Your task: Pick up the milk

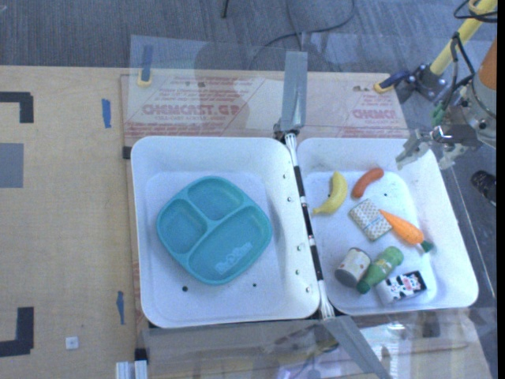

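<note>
My pincer (pixel 428 144) hangs over the far right corner of the right bin (pixel 461 239), fingers spread apart and holding nothing, while the milk (pixel 403 286) lies at the near edge of that bin, touching the green bottle (pixel 379 267). I should come down on the milk's free side, clear of the bottle and the can (pixel 351 266). The bin wall just beside it leaves little room.

Plate (pixel 214 229) in left bin (pixel 150 164); milk (pixel 403 287) probably in right bin's (pixel 451 212) near-right corner, beside bottle (pixel 380 268).
</note>
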